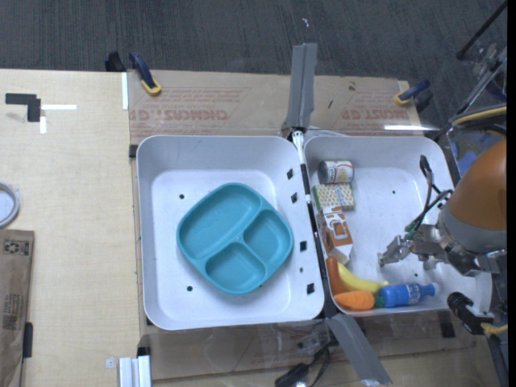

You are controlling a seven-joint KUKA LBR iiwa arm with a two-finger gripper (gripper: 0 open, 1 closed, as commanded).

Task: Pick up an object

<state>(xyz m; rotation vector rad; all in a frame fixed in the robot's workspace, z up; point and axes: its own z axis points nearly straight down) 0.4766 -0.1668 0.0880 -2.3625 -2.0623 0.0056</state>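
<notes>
My gripper (393,252) hangs low over bare floor in the middle of the right bin (379,156), open with nothing between its fingers. It is just up and right of a yellow banana (357,280). Along the bin's front wall lie an orange carrot-like piece (355,300) and a blue bottle (405,294) on its side. Down the bin's left side sit a small can (336,172), a checked box (334,196) and a brown and white packet (337,236).
The left bin (157,216) holds a blue divided plate (235,238). A grey post (302,87) stands behind the wall between the bins. The arm's orange band (484,192) overhangs the right bin's right edge. Clamps sit on the cardboard behind the bins.
</notes>
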